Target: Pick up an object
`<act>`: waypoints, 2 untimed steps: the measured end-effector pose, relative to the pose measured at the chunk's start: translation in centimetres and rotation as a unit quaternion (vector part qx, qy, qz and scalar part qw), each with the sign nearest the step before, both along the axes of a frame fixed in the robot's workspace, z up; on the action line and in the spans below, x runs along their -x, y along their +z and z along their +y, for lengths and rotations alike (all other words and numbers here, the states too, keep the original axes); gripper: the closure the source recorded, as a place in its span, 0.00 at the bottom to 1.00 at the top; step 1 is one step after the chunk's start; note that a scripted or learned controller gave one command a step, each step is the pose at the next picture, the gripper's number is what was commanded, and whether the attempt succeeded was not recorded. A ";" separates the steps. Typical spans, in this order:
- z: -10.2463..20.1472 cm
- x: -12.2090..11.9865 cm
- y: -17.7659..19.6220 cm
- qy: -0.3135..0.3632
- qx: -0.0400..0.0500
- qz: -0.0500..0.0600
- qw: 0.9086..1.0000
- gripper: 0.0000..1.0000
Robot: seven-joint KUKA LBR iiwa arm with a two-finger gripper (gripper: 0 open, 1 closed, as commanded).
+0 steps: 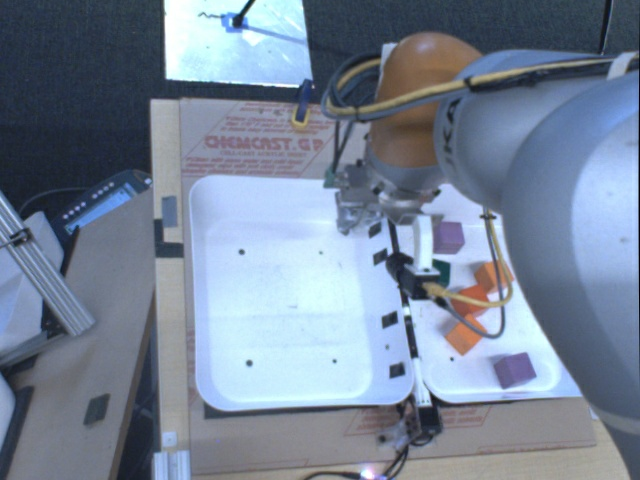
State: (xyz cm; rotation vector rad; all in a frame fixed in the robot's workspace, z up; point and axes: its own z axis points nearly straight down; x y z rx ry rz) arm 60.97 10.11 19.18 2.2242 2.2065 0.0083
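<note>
My arm [560,168] wears smooth grey casing with a glossy orange band [420,93]. Both bins [290,298] look like smooth white plastic. The purple block [514,369] looks matt.

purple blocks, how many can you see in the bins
2. One purple block lies near the far end of the right bin, just under the arm; the other purple block lies near its front edge. The arm may hide more.
</note>
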 end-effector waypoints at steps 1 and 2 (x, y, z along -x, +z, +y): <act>10.5 -0.9 1.8 0.011 -0.004 0.002 1.000 1.00; 13.6 -2.1 0.8 0.007 -0.002 0.004 1.000 1.00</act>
